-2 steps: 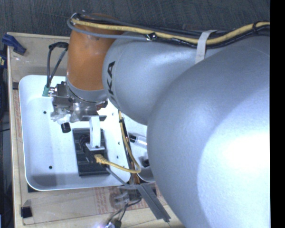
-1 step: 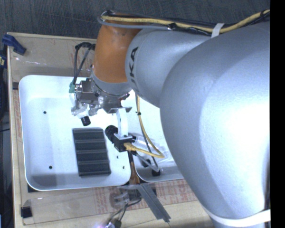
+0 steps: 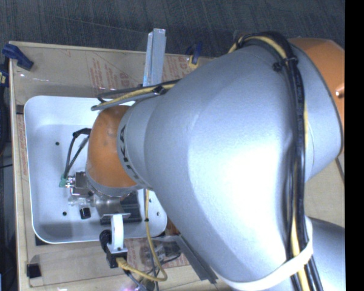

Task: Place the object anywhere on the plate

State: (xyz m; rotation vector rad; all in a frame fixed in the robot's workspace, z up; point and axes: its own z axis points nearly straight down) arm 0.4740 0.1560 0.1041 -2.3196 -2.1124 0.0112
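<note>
Grey arm point(image 3: 230, 162) masks most of the bench, tool point(image 3: 88, 202) low in left bin point(image 3: 39, 162), grip state unclear; likely grasp step, plate unseen.

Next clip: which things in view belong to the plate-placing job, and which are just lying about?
Job:
- hand, low in the left white bin; the arm covers much of the bench, and I cannot make out a plate or object.

Lying about:
- blue clamp at the bench corner
- yellow cable
- upright metal post
</note>
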